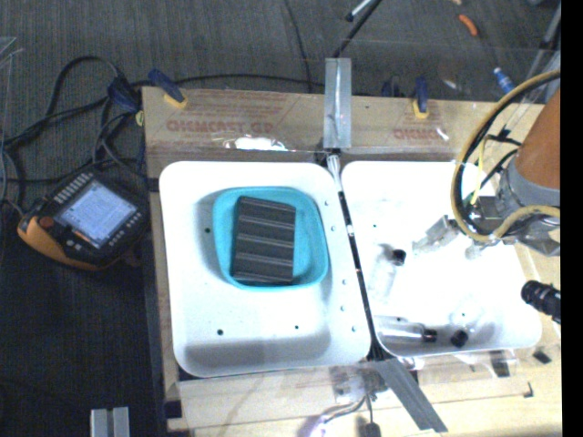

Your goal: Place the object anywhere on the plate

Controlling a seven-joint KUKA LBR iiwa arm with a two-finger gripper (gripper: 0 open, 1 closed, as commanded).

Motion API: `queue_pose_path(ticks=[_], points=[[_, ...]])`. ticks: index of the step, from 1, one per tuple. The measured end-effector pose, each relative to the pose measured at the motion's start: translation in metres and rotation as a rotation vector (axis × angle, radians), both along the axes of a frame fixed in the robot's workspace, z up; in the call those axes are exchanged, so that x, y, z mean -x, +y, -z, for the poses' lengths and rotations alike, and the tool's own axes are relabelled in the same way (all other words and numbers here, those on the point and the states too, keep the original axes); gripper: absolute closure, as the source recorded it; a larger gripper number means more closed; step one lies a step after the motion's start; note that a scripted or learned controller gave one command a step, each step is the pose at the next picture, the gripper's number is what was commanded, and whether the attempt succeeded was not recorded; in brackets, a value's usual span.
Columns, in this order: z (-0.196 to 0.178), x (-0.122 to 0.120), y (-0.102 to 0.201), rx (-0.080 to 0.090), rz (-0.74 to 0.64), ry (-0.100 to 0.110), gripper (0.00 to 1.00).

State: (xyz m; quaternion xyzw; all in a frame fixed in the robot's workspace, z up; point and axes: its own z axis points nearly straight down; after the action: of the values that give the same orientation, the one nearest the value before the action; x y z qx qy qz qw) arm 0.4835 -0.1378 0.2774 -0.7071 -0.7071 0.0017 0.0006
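task status: the dark grey ribbed rectangular block (265, 239) lies flat on the light blue square plastic plate (312, 255), which sits in the left shallow white bin (182, 271). the block rests near the plate's centre, fully inside its raised rim, its long side running roughly top to bottom in the view. judged from this layout, the placement looks complete; what may remain is for the arm to clear the bench.

gripper status: the two-finger gripper (448, 240) hangs over the right shallow white bin (510, 335), well apart from the plate and the block. its pale fingers (430, 238) stand spread, and nothing sits between them. the grey arm with its orange band (549, 144) enters from the right, with yellow and black cables (474, 167) looped beside the wrist.

surface: both bins stand side by side on a light wooden bench (273, 121), with a metal bracket (338, 107) at the rear where the bins meet. a few small dark items (398, 256) lie on the right bin's floor; their identity cannot be read.

room: dark carpet (137, 25) surrounds the bench. an orange and black handheld controller with a lit screen (86, 221) lies on the floor at left, black cable (64, 89) trailing from it.
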Motion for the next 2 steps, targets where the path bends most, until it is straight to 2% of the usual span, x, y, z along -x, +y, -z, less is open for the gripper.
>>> queue_pose_path(ticks=[1,2], points=[[-0.048,-0.001,-0.085,0.002,-0.195,-0.003,0.00],[0.084,0.000,-0.056,-0.001,0.060,0.000,0.00]])
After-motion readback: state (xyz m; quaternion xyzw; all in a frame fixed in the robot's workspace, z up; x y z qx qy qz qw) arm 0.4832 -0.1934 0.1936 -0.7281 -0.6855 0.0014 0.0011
